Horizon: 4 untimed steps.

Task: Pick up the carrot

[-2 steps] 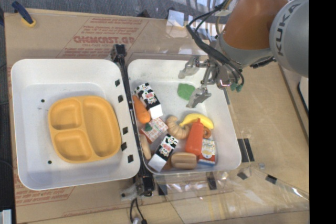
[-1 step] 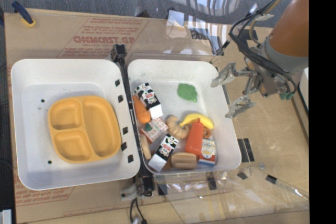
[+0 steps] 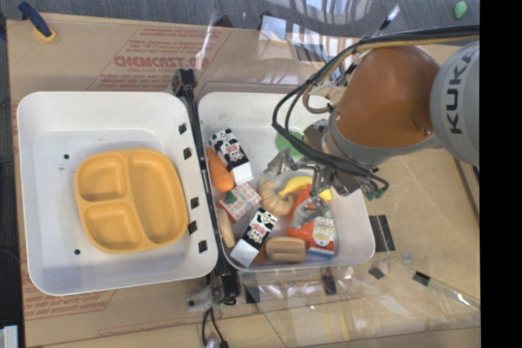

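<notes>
orange-banded arm (image 3: pixel 391 98) hiding much of right bin (image 3: pixel 245 106), fingers (image 3: pixel 314 204) state unclear amid clutter, carrot (image 3: pixel 219 173) partly covered

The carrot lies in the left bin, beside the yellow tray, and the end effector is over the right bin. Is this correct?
Not quite. The camera view shows the carrot in the right bin, near its left wall among the other items. The yellow tray sits in the left bin, and the end effector is over the right bin.
</notes>
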Motion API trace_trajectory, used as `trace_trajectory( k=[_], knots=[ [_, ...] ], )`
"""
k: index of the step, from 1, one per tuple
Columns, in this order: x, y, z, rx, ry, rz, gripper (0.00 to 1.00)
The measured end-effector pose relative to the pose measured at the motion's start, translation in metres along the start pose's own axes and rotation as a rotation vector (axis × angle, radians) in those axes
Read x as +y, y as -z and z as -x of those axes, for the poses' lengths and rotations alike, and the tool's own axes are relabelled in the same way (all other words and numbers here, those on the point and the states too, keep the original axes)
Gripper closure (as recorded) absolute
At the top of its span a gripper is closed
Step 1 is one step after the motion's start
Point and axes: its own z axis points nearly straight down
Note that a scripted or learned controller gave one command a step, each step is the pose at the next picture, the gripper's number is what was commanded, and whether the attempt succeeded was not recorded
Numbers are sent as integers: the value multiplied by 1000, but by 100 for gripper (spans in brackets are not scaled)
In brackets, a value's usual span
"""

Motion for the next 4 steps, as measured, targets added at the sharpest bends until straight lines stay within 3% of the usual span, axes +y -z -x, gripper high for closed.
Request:
trace_trajectory(
  k=[1,2,3,4],
  knots=[
    [-40,-90,73,-29,-111,-22,0],
    [-13,-96,71,-45,-397,-29,0],
    [-94,-110,6,-9,-278,-14,0],
    [-89,-101,11,-12,-265,-10,100]
  ],
)
